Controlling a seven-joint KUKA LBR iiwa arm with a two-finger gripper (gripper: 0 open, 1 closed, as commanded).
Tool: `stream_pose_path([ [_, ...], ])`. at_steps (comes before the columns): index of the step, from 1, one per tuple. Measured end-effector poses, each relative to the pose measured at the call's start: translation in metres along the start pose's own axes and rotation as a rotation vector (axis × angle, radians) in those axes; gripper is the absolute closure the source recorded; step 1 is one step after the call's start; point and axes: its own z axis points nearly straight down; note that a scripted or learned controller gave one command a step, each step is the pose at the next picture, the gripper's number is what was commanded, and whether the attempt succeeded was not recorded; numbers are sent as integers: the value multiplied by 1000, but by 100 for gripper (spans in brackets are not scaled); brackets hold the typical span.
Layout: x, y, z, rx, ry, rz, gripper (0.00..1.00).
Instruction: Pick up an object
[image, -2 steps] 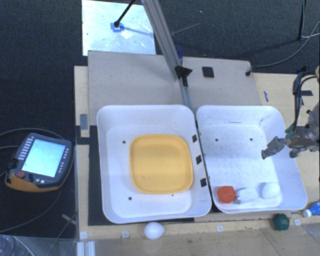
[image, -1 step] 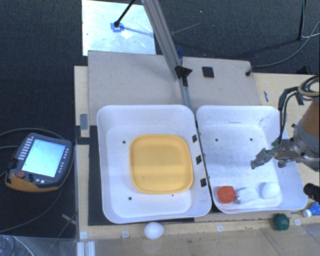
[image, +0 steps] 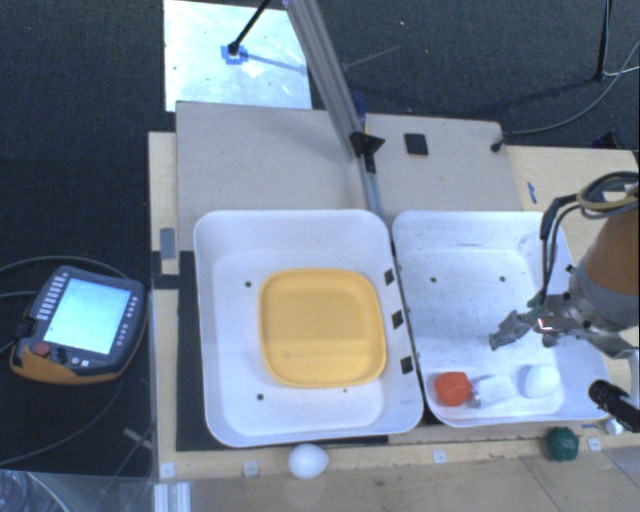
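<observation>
1. Nearest the camera, outside the bins on the surface (image: 470, 470), lie a white egg-shaped ball (image: 308, 461) by the left bin's front edge and a small dark green ball (image: 562, 444) by the front right corner of the right bin.
2. Along the front of the right bin (image: 470, 250) sit three small things: a red ball (image: 452, 389), a white piece (image: 494, 390) just beside it, and a white ball (image: 541, 381) further right.
3. Any of these would do. They look light, smooth and rounded, so likely to roll or slip out of a pinch; the red ball seems best taken across its middle, with the white piece so close on one side that it could be nudged.
4. The gripper (image: 510, 331) hangs over the right bin behind these things, with nothing between its fingers; whether they are spread or together I cannot tell.
5. The left bin (image: 220, 300) holds a yellow square plate (image: 323, 327) lying flat, too broad for a pinch except at the rim.
6. Off to the left, on the dark floor, rests a control pendant (image: 78, 322).
</observation>
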Motion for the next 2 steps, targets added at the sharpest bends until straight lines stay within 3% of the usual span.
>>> stream_pose_path([
  [1,-1,-1,62,1,0,0,0],
  [2,-1,0,49,-4,-1,0,100],
])
